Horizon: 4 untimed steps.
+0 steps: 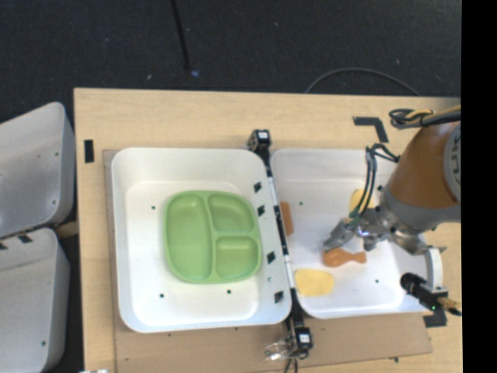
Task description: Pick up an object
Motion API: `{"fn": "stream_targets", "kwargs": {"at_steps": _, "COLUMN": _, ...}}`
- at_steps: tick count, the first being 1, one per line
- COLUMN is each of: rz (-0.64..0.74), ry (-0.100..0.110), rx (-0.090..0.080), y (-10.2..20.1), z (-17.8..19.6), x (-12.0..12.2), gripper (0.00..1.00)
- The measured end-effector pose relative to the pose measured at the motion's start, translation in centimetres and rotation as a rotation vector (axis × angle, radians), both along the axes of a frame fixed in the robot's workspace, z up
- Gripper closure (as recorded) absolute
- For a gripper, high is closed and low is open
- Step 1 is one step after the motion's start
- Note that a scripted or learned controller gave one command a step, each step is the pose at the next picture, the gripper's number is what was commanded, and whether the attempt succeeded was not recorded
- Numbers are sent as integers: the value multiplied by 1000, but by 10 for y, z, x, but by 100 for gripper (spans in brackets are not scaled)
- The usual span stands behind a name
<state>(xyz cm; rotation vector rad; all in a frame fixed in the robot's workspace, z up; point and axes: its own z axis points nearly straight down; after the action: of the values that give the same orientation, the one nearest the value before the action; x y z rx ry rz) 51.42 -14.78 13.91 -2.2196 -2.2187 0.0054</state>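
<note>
Seen from above, the gripper (344,239) hangs low in the right bin (326,169), just above an orange piece (344,258); its jaw state cannot be told. A green divided plate (211,236) sits in the left bin (140,177). No readable writing.

Fixed overhead camera, slanted down, bins (124,208)

Left of the claw (347,238): a pale green tray (211,235) in a white bin (140,286). Just below the claw, an orange piece (344,258); lower left, a yellow piece (314,282). Tan worktop (194,115).
</note>
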Motion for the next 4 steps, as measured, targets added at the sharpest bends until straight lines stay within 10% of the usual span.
{"fn": "stream_targets", "kwargs": {"at_steps": 1, "rz": -1, "ry": -1, "rx": 0, "y": -1, "z": -41, "x": -1, "gripper": 0}}
{"fn": "stream_targets", "kwargs": {"at_steps": 2, "rz": -8, "ry": -8, "rx": -1, "y": -2, "z": -28, "x": 1, "gripper": 100}}
{"fn": "stream_targets", "kwargs": {"at_steps": 4, "rz": 3, "ry": -11, "rx": -2, "y": -15, "z": 84, "x": 12, "gripper": 100}}
